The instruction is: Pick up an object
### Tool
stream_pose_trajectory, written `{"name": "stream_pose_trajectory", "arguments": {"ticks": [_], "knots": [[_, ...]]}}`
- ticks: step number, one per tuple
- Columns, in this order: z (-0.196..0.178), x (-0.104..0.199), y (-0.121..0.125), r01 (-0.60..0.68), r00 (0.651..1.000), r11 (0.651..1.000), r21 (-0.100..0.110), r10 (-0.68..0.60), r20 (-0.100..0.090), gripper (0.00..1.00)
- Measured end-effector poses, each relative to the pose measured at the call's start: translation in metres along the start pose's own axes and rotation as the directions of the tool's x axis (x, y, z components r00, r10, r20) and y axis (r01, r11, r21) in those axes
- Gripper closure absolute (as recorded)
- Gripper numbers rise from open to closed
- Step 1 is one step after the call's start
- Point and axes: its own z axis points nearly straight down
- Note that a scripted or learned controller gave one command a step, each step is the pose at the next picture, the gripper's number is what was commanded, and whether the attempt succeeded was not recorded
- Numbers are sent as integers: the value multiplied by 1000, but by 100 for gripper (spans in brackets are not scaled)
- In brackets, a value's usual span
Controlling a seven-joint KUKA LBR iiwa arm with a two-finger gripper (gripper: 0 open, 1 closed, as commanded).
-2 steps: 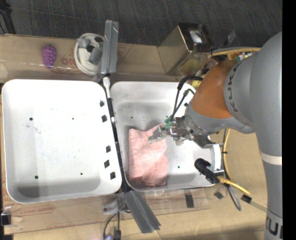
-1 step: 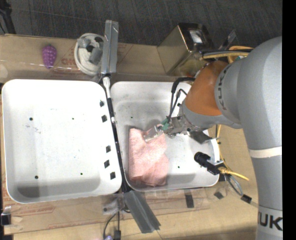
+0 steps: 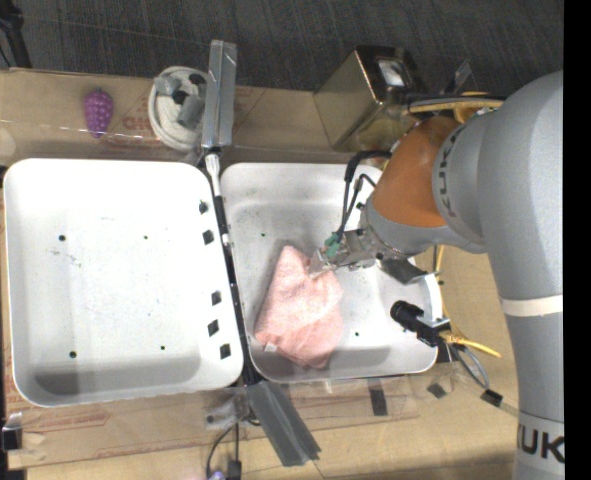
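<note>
Bins stand side by side on the bench; the right bin (image 3: pixel 275 183) serves as landmark. Far to its left, beyond the left bin (image 3: pixel 35 268), a small purple object (image 3: pixel 98 111) lies on the bench, and a white roll (image 3: pixel 178 105) sits just above the right bin's upper left corner. Inside the right bin, toward its front left, lies a pink cloth (image 3: pixel 300 310). The gripper (image 3: pixel 337 255) is at the cloth's upper right edge, touching it; how wide it stands I cannot tell.
</note>
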Motion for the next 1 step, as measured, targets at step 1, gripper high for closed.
{"name": "stream_pose_trajectory", "arguments": {"ticks": [1], "knots": [[-78, 11, 93, 57, 998, 998, 0, -57, 3, 100]]}}
